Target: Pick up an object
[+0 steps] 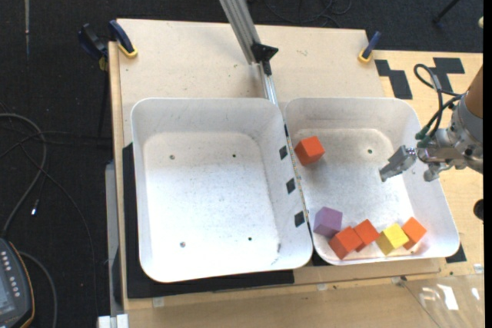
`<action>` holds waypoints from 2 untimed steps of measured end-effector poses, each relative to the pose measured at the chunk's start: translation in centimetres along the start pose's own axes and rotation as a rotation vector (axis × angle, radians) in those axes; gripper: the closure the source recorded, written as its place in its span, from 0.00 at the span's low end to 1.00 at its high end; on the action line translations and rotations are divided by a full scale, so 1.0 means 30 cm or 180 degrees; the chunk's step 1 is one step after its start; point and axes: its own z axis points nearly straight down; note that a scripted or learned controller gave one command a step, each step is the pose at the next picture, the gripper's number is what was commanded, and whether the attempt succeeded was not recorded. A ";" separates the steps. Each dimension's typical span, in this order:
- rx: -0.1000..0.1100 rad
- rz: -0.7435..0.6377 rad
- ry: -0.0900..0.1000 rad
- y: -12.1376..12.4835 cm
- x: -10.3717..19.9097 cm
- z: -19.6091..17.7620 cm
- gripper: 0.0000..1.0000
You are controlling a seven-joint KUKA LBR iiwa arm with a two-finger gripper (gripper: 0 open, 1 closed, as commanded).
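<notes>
Several small blocks lie in the right bin (350,113). An orange cube (310,150) sits alone near the bin's left wall. Along the front wall a purple block (328,221), a red-orange block (347,241), an orange block (367,230), a yellow block (393,237) and another orange block (414,230) are bunched together. My gripper (413,167) hovers over the right side of this bin, above the bare floor and behind the front row. It is open, with nothing between its fingers (397,164).
The left bin (154,123) adjoins the right one along a shared wall with black markers (290,184). A slanted metal rail (234,4) runs from the back down to that wall. Clamps (123,42) hold the board's back corners.
</notes>
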 end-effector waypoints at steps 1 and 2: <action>0.0010 -0.0017 0.0005 -0.001 0.094 0.099 0.00; -0.0007 -0.0037 0.0009 0.043 0.397 0.018 0.00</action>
